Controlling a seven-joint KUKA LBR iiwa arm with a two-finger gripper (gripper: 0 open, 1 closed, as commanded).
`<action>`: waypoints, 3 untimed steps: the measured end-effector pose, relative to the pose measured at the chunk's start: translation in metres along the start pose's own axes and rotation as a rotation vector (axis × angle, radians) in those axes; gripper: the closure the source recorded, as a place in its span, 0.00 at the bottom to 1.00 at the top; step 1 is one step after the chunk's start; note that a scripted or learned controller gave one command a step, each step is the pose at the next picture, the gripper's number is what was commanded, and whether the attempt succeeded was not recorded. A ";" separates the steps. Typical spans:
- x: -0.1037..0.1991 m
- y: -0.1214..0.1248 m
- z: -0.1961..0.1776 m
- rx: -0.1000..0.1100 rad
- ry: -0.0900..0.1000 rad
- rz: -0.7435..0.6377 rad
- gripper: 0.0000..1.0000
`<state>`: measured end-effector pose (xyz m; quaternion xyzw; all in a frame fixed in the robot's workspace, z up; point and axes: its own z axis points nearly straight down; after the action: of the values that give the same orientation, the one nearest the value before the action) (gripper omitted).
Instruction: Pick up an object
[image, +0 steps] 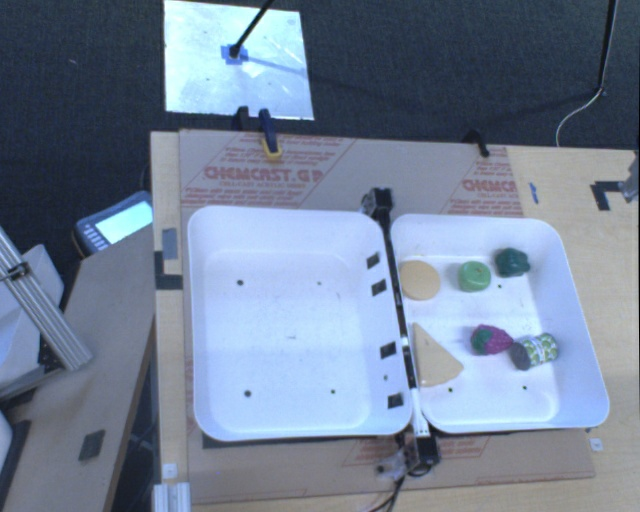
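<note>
I see six objects in the right bin (575, 330), tan disc (420, 280), green ring (474, 276), dark green lump (512, 262) along its far side, tan wedge (433, 356), magenta lump (490, 340), small can (535, 350) nearer its front, left bin (290, 320) alongside on the worktop (350, 165).

From my feed I can read red lettering, "CHEMCAST GP", printed on the brown paper-covered sheet (330, 170) that lies under the two white bins. One print sits just beyond the far rim of the left bin (285, 320), running along it. A second print of the same red lettering sits beyond the far rim of the right bin (495, 325), set at a slant and partly cut off, so I cannot read it in full.
</note>
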<state>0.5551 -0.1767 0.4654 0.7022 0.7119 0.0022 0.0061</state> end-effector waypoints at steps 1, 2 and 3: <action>0.000 0.001 -0.011 -0.003 -0.002 -0.005 1.00; 0.000 0.001 -0.022 -0.007 -0.004 -0.010 1.00; -0.001 0.002 -0.034 -0.011 -0.006 -0.015 1.00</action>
<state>0.5568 -0.1770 0.4994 0.6969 0.7170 0.0041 0.0121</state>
